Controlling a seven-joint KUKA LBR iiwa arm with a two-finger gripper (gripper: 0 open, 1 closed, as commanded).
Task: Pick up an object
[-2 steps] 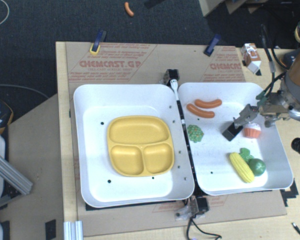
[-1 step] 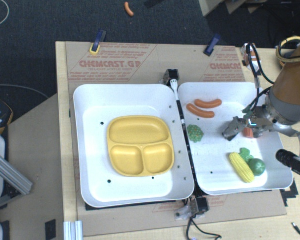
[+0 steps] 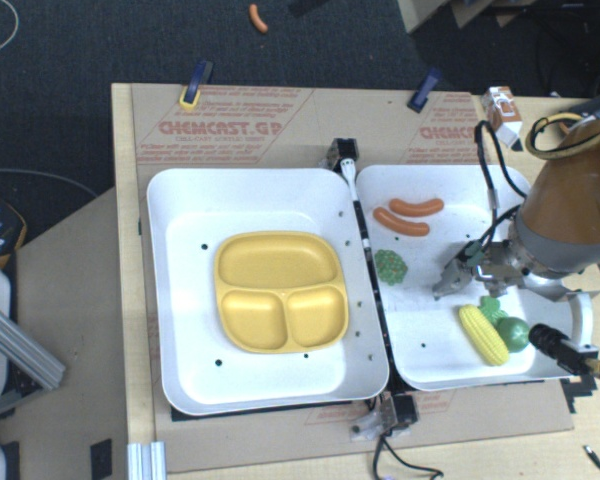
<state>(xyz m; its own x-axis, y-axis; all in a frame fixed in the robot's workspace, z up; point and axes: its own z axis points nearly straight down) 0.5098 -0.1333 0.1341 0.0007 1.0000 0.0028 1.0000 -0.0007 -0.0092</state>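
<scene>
— Closest to you, what sat at the near edge of the bench?

— You had a black clamp with loose cables where the two bins met. Just beyond it, you had the left bin and the right bin side by side on a brown board printed with CHEMCAST.

— And what could you have picked?

— Your pieces all lay in the right bin. A yellow corn cob lay near its near right corner, slanted, with a round green toy touching its right side. A green broccoli floret sat towards the left wall, about midway. Two sausages lay at the far side, the far sausage and the near sausage just beside each other, nearly parallel.

— Where was the gripper?

— Your gripper hung over the middle of the right bin, right of the broccoli and just far of the corn cob. The arm came in from the right, orange band uppermost. Whether your pincer was wide or narrow, you could not tell from this angle, nor whether it touched anything.

— And the left bin?

— You had a yellow divided plate lying flat in its middle, three compartments, well apart from the gripper.

— Anything further off?

— A second black clamp sat at the far end of the seam between the bins, and a small orange piece lay on the dark floor beyond the board.
</scene>
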